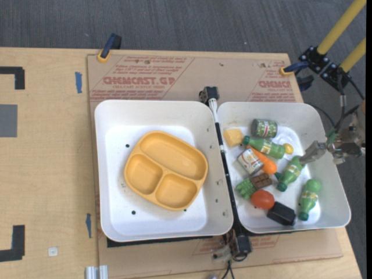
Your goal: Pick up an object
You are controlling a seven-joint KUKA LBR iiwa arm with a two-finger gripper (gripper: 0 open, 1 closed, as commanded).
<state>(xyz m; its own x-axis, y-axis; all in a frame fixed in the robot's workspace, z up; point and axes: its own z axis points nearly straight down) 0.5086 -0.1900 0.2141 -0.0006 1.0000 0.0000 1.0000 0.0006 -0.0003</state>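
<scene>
Evidently the gripper [318, 150] hung at the right edge of the frame, over the right bin [336, 186]; whether it was open or closed could not be told. Nearest it, just to its lower left, lay a green bottle [289, 174], long axis slanting from lower left to upper right. Three green bottles sat in that bin, plus one can [264, 128], one tomato [263, 199] and one black block [281, 214]. One yellow tray [165, 171] filled the left bin [110, 156].

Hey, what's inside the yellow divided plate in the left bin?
Nothing shows in the yellow plate: its three compartments look bare. It lies on the floor of the left bin, so the patch of bin floor beneath it is covered.
</scene>
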